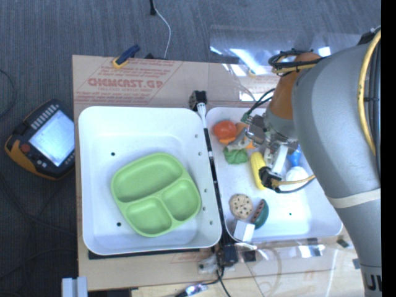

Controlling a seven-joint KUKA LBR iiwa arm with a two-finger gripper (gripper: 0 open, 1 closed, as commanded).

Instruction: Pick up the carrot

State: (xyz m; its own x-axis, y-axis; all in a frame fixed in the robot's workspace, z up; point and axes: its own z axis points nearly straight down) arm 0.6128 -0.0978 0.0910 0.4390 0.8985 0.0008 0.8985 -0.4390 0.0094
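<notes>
Care was needed: my gripper (252,135) hung above the carrot (240,142); whether my jaws were spread, I couldn't tell.

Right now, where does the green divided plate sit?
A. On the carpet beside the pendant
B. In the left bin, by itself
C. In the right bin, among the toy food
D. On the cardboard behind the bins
B. The green divided plate lies flat inside the left bin, with no other item in that bin, while the toy food, such as the cookie and corn, lies in the right bin.
</notes>
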